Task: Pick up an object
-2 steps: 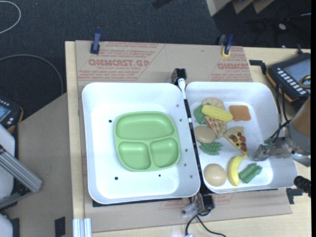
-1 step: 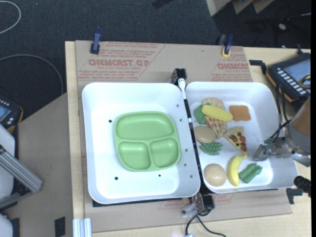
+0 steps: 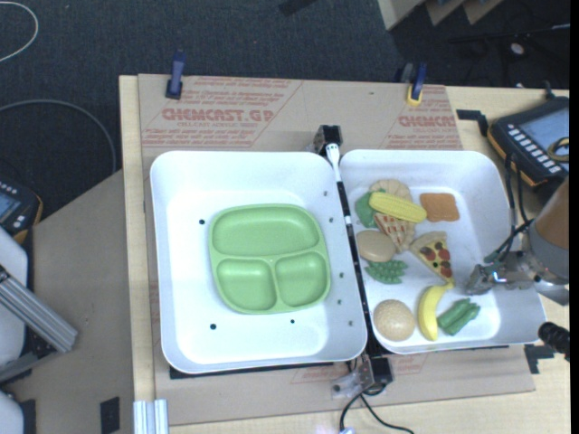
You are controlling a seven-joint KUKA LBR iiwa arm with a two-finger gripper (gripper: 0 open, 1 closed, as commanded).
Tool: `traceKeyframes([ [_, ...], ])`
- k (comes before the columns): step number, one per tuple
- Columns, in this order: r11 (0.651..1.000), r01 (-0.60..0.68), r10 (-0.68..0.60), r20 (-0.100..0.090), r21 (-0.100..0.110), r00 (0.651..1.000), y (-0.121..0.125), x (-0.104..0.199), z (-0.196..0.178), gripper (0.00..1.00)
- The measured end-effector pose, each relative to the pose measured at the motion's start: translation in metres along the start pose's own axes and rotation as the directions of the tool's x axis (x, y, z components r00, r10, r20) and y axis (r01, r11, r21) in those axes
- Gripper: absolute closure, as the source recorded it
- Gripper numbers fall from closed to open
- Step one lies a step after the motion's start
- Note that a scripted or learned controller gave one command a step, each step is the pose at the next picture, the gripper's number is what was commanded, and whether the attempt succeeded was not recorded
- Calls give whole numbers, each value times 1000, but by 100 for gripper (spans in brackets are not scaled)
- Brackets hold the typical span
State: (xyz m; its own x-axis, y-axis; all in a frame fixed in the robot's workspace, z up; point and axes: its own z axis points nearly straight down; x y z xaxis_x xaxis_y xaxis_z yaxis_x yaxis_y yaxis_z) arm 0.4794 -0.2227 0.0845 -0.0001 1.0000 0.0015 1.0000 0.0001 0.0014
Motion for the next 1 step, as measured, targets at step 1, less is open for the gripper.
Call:
traceKeyframes([
  [1,1000,0,0,0,0,1000,0,0,0,100],
])
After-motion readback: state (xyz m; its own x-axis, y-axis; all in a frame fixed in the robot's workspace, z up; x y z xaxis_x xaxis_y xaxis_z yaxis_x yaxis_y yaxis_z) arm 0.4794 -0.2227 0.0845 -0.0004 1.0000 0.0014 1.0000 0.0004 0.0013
